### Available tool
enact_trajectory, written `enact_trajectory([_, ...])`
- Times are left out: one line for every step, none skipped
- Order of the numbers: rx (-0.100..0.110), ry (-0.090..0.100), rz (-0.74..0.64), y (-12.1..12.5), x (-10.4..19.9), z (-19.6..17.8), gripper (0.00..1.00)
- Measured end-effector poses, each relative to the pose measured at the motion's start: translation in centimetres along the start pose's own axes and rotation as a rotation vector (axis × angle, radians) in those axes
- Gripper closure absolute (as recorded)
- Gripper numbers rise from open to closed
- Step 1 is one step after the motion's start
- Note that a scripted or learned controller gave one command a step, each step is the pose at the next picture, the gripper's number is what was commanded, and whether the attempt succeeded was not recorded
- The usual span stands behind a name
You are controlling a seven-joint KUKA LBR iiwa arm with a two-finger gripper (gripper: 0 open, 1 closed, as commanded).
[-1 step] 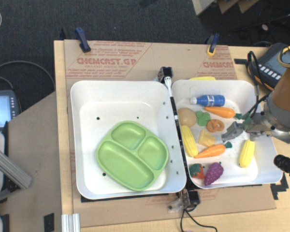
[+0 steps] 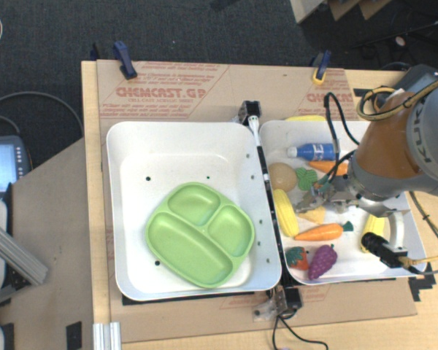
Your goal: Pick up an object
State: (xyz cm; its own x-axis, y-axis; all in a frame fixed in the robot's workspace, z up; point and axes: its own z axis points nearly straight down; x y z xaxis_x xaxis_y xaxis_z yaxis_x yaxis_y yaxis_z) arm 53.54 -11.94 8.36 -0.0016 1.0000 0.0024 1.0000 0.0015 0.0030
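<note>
Gripper [image 2: 323, 194] down low in right bin [image 2: 416, 248], near the bin's middle; finger opening too blurred and cluttered to tell, nothing clearly held. Closest candidates: pale yellow piece [image 2: 312, 211] just below the gripper, green broccoli-like piece [image 2: 306, 178] just above-left, orange carrot [image 2: 318, 232] lower down, long axis running left-right across the bin. Corn cob [image 2: 283, 211] left of the gripper against the bin's left wall, long axis top-to-bottom. Potato [image 2: 282, 175] above the corn. Blue-and-white bottle [image 2: 313, 152] lying sideways near the far wall, second carrot [image 2: 328, 166] just under it. Purple grapes [image 2: 322, 260] and small strawberry-like piece [image 2: 296, 255] by the near rim. Yellow piece [image 2: 374, 227] at right, partly hidden by the arm. Left bin [image 2: 131, 152] with a green divided plate [image 2: 198, 233], three compartments, no food in them. Both bins on cardboard-topped bench [image 2: 168, 86]. Likely target the pale yellow piece, nearly under the gripper; judgement only.
</note>
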Motion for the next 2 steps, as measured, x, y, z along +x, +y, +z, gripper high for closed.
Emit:
enact_trajectory([-0.006,-0.004,0.003,0.00,-0.21,-1.53,1.00])
enact_trajectory([-0.005,-0.004,0.003,-0.04,-0.21,-1.44,0.00])
